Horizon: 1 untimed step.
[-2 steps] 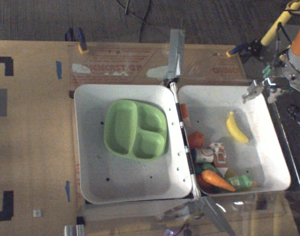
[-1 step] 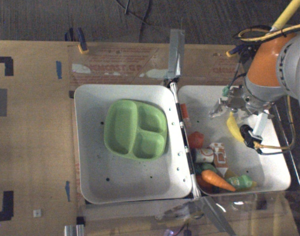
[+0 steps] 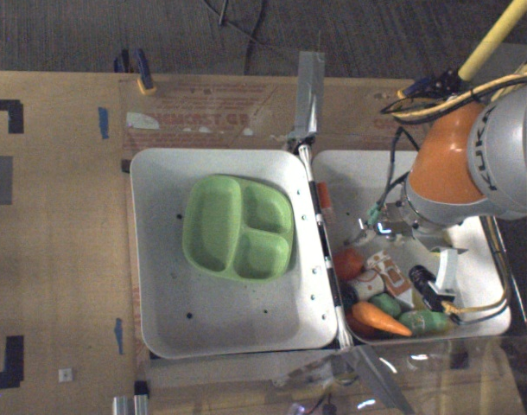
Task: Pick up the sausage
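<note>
lying in the right bin (image 3: 350,173), sausage (image 3: 324,199) left of gripper (image 3: 386,226)

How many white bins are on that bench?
2: the left bin holds a green divided plate; the right bin holds toy food, under the arm.

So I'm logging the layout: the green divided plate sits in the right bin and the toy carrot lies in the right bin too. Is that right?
Not quite. The camera view shows the green plate in the left bin, not the right. The carrot does lie in the right bin.
</note>
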Tool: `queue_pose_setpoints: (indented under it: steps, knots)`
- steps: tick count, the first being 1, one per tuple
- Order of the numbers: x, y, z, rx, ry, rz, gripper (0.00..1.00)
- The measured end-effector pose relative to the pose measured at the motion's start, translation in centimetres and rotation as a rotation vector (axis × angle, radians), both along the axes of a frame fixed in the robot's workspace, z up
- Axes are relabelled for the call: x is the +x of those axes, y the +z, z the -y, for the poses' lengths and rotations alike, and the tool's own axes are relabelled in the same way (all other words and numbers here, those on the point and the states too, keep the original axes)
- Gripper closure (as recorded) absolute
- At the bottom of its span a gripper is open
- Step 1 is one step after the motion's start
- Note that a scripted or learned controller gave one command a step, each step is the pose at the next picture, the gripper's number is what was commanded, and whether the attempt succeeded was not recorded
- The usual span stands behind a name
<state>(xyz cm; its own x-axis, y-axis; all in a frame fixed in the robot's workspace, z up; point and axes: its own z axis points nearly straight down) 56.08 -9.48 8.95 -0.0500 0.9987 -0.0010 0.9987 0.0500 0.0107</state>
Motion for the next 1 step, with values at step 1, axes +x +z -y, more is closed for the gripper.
queue_pose_setpoints:
  steps: [1]
  knots:
    - [3.66, -0.07, 2.85, 0.001, -0.207, -0.002, 0.00]
